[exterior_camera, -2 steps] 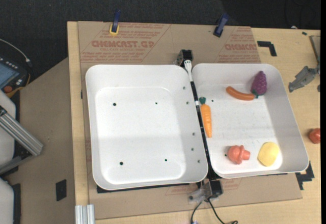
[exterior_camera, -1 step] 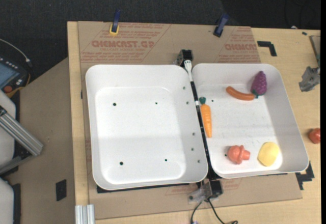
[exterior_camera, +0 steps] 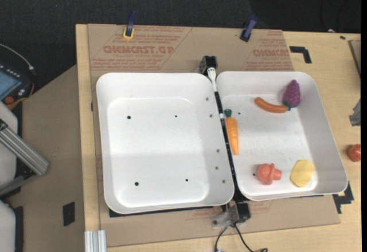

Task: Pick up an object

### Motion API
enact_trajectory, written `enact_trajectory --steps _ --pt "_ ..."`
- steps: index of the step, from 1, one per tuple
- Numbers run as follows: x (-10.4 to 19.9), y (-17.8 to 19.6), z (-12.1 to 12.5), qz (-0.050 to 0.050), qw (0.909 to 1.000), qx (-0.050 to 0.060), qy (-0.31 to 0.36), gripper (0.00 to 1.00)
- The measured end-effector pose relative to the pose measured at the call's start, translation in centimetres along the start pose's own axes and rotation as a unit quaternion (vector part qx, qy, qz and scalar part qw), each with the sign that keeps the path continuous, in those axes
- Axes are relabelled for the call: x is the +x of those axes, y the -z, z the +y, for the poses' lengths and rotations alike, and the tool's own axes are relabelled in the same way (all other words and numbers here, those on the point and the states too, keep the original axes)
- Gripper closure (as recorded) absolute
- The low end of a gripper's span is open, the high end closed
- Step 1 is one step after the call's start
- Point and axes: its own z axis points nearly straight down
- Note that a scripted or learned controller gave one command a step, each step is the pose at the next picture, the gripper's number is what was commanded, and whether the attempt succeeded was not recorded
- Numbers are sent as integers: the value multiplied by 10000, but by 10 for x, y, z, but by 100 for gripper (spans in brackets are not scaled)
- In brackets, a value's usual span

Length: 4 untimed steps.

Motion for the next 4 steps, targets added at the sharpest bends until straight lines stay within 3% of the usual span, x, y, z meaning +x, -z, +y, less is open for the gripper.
enact_trajectory --steps 1,2,3,4 --pt "51 -171 1 26 10000 43 19 100" --pt "47 -163 3 -8 10000 -12 6 0" --pt "11 -20 4 -55 9999 -98 4 0" --pt "19 138 111 -57 9999 -126 43 0"
